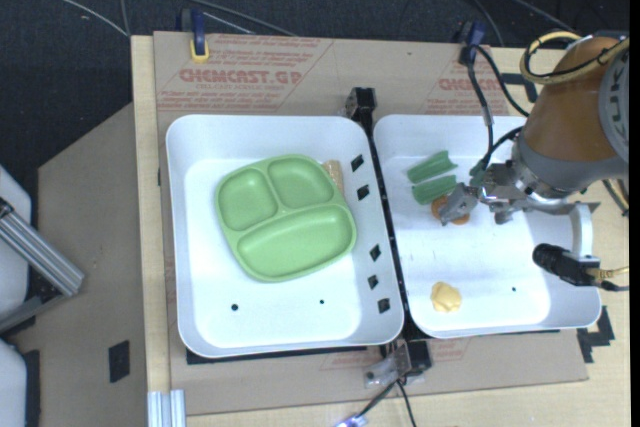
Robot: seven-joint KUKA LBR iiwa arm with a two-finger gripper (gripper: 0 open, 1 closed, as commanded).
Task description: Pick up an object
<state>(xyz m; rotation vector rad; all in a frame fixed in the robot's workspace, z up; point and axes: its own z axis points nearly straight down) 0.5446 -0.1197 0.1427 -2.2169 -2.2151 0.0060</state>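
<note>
Right bin: jaws low over a small orange item, beside a green block; fit for light pinch grasps.

Nearest, a small yellow piece [446, 296] lies alone on the right bin [480, 260] floor; likely light, lumpy, best pinched across its width. Further in, the jaws [458, 205] sit directly over an orange item [456, 216], mostly hidden; their opening cannot be told, nor any hold confirmed. Just beyond, a green block [432, 172] looks rigid, flat-sided, easiest gripped across its short sides. The left bin [200, 245] carries a green divided plate [287, 216], too broad for pinching.
</note>
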